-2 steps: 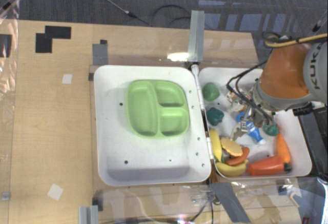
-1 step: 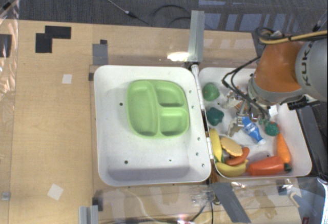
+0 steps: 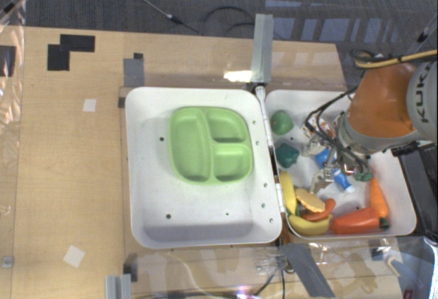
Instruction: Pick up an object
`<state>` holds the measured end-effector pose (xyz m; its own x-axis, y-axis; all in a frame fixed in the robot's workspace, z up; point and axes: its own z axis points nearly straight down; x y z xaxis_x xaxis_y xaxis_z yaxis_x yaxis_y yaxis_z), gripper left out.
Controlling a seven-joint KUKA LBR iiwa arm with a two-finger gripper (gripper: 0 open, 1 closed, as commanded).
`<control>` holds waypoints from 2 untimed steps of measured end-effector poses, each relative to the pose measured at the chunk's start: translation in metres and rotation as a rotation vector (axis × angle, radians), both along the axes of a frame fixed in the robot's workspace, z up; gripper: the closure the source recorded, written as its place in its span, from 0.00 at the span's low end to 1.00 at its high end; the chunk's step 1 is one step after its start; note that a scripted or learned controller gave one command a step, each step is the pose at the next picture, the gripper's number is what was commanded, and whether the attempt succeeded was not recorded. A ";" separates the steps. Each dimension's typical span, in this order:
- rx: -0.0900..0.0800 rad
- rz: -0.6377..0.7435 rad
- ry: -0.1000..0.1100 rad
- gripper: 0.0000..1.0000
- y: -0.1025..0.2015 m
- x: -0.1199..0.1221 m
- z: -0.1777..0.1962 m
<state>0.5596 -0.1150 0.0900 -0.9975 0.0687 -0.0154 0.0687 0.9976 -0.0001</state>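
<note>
Camera view, starting at the near rim of the right bin [image 3: 404,226]: a yellow banana [image 3: 308,225] curves along the near left corner, with a small tan and red piece [image 3: 313,203] resting on it, and just to its right an orange-red pepper [image 3: 356,222] lies lengthwise against the near wall. An orange carrot [image 3: 378,198] stands beside the pepper, toward the right wall. A little farther in, my gripper [image 3: 333,171] hangs over the middle of this bin, low among the clutter, with a small blue piece [image 3: 342,181] just beside its tip; wires and metal parts crowd the tip, so I cannot tell how it is set, and I see nothing clearly caught in it. To its left, a dark green lump [image 3: 287,154] lies near the dividing wall, and farther back a lighter green ball [image 3: 280,121] sits close to the same wall. Behind the gripper my orange wrist band [image 3: 383,102] rises over the far right part of the bin. Across the divider, the left bin [image 3: 150,222] carries a light green divided plate [image 3: 209,144] lying flat near its middle, well apart from my gripper.
</note>
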 end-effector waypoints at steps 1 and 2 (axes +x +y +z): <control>-0.001 0.006 -0.008 1.00 0.001 0.003 0.013; 0.002 -0.167 -0.005 1.00 -0.024 -0.067 0.001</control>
